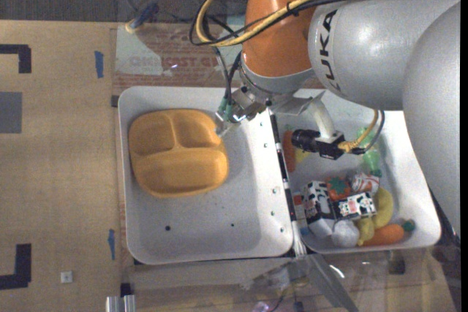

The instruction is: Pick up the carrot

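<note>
White left bin [205, 224] holds one item, a yellow-orange divided plate [178, 151], set toward the bin's far left corner. The floor below the plate and to its right, up to the shared rim, is bare. The gripper [225, 119] is over this left bin, at the plate's far right corner and just short of the rim where the two bins meet. From this angle I cannot tell whether the claw is open or closed, and nothing is seen held in it. The grey arm [365, 33] with its orange band [281, 18] overhangs the far edges of both bins. The carrot [387, 234] lies in the right bin [401, 150], down in the near right corner close to the near wall, its green end pointing at the right wall. It is well apart from the gripper, with the shared rim between them. Clearance around the carrot is poor: a banana [383, 202] runs just beside it on the far side, a white rounded item [342, 232] sits near its blunt end, and a cow-patterned block [316, 199] stands further left, near the shared rim. A slim orange piece [289, 150] lies along that rim.
</note>
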Robot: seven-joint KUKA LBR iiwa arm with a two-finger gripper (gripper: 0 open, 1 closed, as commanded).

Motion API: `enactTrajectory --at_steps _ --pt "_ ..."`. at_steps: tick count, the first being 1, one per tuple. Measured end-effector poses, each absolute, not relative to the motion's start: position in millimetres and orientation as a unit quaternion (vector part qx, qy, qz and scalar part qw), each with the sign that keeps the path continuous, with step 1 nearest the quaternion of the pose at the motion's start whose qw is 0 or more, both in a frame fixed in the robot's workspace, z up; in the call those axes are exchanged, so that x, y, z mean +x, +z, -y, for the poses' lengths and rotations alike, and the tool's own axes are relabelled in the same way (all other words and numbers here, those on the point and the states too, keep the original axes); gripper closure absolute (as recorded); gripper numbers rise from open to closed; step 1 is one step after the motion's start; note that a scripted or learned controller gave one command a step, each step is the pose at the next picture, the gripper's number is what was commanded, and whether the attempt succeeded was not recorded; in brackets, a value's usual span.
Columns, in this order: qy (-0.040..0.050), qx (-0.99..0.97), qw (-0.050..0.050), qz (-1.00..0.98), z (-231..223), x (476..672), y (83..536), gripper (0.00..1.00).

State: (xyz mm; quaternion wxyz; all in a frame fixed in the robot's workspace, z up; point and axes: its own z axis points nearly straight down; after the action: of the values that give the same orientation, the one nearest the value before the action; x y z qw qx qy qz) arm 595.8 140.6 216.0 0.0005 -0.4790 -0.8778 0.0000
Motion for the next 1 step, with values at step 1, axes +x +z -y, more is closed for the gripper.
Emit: enactTrajectory --at_steps 1 --pt "-0.0013 -0.506 -0.001 0.863 -205.5 600.6 232.9 1.0"
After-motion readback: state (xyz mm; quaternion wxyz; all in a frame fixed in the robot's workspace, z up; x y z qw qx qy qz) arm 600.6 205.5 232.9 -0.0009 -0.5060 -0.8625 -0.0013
